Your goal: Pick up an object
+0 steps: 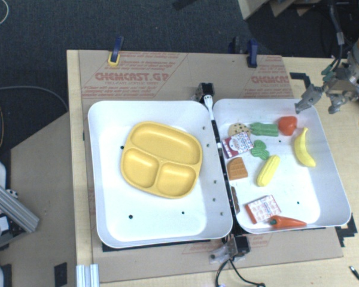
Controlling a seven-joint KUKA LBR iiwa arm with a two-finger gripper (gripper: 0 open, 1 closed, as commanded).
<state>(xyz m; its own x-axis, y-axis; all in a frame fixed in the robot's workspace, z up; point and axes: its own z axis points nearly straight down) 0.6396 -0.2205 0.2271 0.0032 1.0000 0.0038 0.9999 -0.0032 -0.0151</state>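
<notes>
Banana (303,149) yellow, curved, in right bin (329,178), end effector (321,101) spread wide, holding nothing, above tomato (288,124)

The claw (321,100) hangs open over the far right corner of the right bin (329,184), nothing between its fingers. That bin holds a banana (303,149), tomato (288,124), corn (267,170), carrot (286,222), cookie (238,128) and two small packets. The left bin (107,202) carries a yellow divided plate (161,159) near its middle.
</notes>
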